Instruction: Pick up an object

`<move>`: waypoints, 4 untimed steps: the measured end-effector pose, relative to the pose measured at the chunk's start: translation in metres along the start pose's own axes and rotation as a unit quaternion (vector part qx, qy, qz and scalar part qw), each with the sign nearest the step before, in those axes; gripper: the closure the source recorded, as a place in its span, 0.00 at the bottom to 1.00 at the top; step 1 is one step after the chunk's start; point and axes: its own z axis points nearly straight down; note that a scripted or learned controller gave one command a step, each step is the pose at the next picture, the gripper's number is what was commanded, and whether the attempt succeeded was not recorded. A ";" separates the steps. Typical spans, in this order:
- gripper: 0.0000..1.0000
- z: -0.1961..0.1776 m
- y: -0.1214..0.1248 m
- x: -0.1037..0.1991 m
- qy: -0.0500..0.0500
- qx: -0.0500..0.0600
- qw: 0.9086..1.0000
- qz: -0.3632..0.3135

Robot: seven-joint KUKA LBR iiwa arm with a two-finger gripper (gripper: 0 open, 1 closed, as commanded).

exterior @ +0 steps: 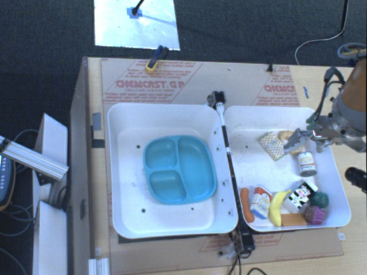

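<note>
My gripper (308, 142) hangs over the back right part of the right bin (338, 182), open, with nothing between its fingers. Its left finger (295, 140) reaches over a tan bread-like piece (285, 135) and sits beside a checkered packet (271, 145). A small bottle with a white label (307, 164) lies just in front of the gripper. Along the bin's front edge lie a sausage (245, 204), a small carton (261, 202), a banana (278, 207), a black-and-white patterned item (302, 195), a green piece (320, 199), a purple piece (314, 213) and an orange block (293, 220).
The left bin (126, 153) holds a blue divided plate (179, 169). A rail (225, 148) runs along the join between the two bins. The arm (351, 105) comes in from the right over the bench edge. A yellow-handled tool (153, 62) lies behind the bins.
</note>
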 end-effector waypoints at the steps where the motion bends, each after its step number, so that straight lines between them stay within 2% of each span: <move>1: 0.00 0.079 0.033 -0.029 0.000 0.001 1.000 0.001; 2: 0.00 0.120 0.080 -0.032 0.000 0.000 1.000 0.000; 3: 0.00 0.163 0.089 0.000 -0.002 -0.004 1.000 0.000; 4: 0.00 0.136 0.070 -0.016 0.000 -0.001 1.000 0.001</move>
